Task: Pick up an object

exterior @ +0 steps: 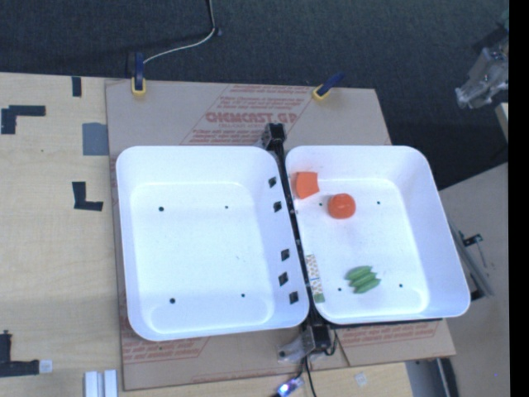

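- two shallow white bins sat side by side on a brown cardboard sheet [248,114] on the wooden table [50,222].
- left bin [132,246] held no loose objects that could be seen — just small dark dots on its floor.
- right bin [413,222] held three objects.
- orange block [306,184] lay at the far left corner of the right bin, close to the divider between the bins.
- red-orange round object [341,206] lay just beside the block, to its right and a bit nearer the camera; apart, not touching.
- green pod-like object [362,279] lay toward the near side of the right bin, well apart from the other two, tilted diagonally.
- black clips [283,255] ran along the seam where the two bins met, with a small patterned tag [312,270] on the right bin's inner wall.
- gripper [481,81] sat at the upper right of the view, over the dark floor [331,23], outside both bins and well apart from every object.
- it was blurry and small — could not tell whether it was released or clenched; nothing visible in it.
- two clamps, yellow-blue [137,79] and [328,87], pinned the far edge of the cardboard.
- a white cable [186,46] trailed across the dark floor behind the table.
- dark tape marks [83,197] sat on the table left of the bins.
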Controlling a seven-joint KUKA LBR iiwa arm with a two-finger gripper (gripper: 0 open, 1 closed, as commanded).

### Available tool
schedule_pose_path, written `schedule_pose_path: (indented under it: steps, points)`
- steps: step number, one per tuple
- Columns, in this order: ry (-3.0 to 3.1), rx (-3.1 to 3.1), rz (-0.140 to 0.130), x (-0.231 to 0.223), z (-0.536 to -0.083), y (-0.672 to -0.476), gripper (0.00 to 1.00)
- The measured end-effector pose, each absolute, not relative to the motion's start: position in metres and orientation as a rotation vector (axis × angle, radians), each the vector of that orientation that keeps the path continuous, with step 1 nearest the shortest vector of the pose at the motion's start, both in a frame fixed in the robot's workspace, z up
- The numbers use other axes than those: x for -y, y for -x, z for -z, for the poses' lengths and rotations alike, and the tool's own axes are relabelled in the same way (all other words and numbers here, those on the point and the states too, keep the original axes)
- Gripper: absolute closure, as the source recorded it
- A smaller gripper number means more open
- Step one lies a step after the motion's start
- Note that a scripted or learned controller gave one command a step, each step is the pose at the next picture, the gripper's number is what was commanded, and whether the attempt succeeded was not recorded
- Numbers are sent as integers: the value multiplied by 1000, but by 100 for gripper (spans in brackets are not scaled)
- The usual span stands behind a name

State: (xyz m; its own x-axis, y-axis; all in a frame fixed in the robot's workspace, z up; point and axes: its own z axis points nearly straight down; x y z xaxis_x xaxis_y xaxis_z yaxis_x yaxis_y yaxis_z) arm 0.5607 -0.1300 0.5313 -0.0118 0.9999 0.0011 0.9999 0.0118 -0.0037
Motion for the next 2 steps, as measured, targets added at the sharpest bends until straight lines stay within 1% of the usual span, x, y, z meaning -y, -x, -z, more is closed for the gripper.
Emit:
schedule_pose_path:
  steps: [1,2]
  points:
    - [2225,2213,-10,229,-530,-587,100]
    - [2201,2227,-9,110,-463,-626,100]
